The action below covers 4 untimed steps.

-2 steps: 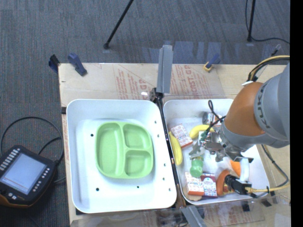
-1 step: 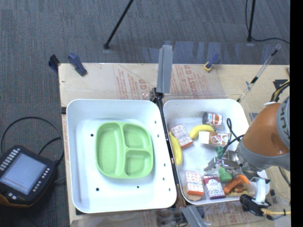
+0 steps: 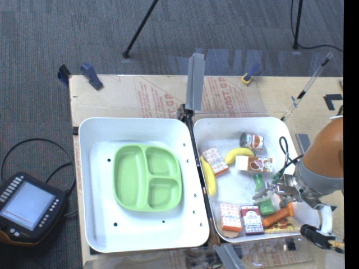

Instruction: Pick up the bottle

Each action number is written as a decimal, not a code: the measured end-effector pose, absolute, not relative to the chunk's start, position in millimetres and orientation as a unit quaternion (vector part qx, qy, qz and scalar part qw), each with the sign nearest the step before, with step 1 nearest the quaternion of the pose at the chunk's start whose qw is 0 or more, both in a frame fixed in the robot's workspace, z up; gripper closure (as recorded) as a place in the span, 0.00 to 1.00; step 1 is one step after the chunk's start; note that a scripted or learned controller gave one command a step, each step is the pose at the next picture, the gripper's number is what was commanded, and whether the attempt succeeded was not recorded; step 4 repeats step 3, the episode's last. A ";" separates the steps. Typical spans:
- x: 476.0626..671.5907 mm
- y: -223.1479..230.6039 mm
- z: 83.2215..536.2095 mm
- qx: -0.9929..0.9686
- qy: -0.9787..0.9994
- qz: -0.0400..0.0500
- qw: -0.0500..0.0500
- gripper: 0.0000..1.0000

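Camera view is showing our gripper (image 3: 268,193) hanging low over the right bin (image 3: 221,129); we are not able to tell its state. Just beyond it, we are seeing the bottle (image 3: 258,182), small and green, lying near the bin's middle, between the boxes (image 3: 241,217) and the banana (image 3: 239,154). We are judging it light, stiff and somewhat slick, best pinched across its body. Farther left, the green tray (image 3: 148,177) is sitting in the left bin (image 3: 92,150).

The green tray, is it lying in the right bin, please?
No, the green tray lies in the left bin; the right bin holds the small items.
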<state>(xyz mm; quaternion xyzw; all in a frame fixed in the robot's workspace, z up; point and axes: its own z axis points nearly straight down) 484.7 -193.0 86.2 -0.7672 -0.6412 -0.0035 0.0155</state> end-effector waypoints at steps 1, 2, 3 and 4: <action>483.8 -199.4 93.4 -0.770 -0.638 -0.001 0.010 1.00; 521.1 -159.9 212.6 -0.809 -0.588 0.002 0.002 1.00; 565.2 -123.9 264.5 -0.876 -0.482 0.003 0.002 1.00; 565.2 -123.9 264.5 -0.876 -0.482 0.003 0.002 1.00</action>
